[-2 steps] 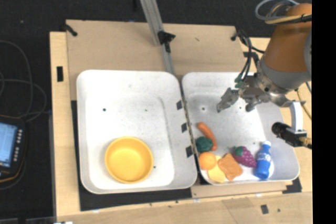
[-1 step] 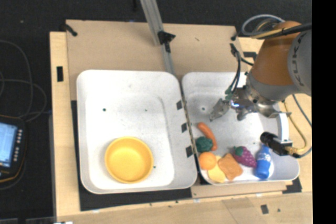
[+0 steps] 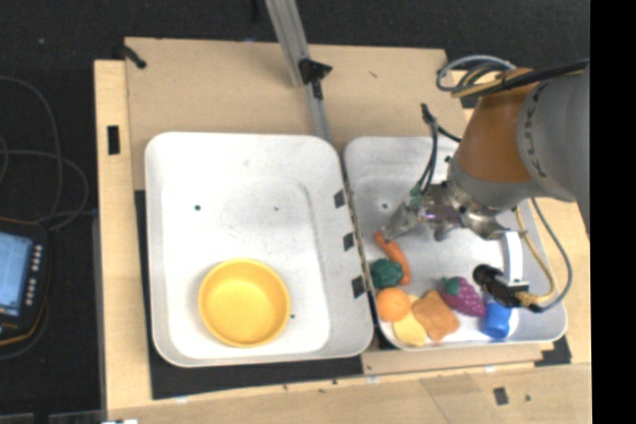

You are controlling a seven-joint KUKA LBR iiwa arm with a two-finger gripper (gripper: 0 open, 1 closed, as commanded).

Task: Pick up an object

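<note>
Two bins: side by side on the tabletop, the left bin and the right bin touching along their inner walls.
Left bin: holds a yellow bowl upright near its front-left corner, well apart from everything else.
Right bin: holds a cluster of small toys along its near edge.
Carrot: orange with a green end, lying tilted just beside the bin's left wall.
Orange: round, near the front-left corner, touching a yellow piece below it.
Tan block: just right of the orange, tilted.
Grapes: purple, between the tan block and a blue item.
Arm: grey with an orange band, reaching in from the right over the right bin.
Tool: low over the middle of the right bin, just above the carrot (whether it touches the carrot I cannot tell); how far open it is, I cannot tell, and nothing is visibly held.
</note>
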